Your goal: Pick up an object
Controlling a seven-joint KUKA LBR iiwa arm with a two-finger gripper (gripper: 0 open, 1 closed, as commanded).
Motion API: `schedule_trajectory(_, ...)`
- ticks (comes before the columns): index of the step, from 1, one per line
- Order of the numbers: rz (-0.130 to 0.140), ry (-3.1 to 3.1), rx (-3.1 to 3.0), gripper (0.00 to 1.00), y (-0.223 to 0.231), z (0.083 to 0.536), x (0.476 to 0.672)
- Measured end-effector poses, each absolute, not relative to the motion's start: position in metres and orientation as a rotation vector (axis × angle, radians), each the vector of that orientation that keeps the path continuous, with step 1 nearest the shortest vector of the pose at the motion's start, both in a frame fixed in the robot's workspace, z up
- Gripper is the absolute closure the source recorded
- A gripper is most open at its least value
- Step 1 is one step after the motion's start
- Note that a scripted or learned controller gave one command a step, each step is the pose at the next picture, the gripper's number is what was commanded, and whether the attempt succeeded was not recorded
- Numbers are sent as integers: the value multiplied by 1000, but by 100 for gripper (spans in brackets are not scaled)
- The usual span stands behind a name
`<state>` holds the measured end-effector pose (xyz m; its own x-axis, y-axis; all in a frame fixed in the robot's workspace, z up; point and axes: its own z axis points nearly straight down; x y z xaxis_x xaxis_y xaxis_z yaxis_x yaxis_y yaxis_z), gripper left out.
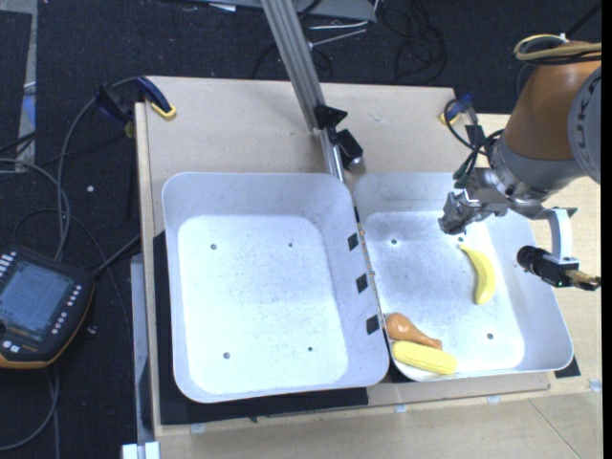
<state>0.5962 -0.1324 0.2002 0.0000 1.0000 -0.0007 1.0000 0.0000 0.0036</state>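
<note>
Bench w/ two white bins; right bin has banana, corn, orange thing. Gripper just above-left of banana, grip state unclear. Pick not yet done.

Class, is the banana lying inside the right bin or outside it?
Inside: the banana lies flat on the right bin floor, just below the gripper.

You have wide free room in the left bin. In the right bin, the banana lies just below the gripper, while the corn cob and the orange piece crowd the near corner by the divider.
</note>
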Motion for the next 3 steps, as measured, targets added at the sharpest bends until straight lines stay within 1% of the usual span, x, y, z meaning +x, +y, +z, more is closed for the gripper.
schedule_trajectory(1,3,2220,2219,100,-131,242,599)
schedule_trajectory(3,2,2226,2217,100,-32,259,571)
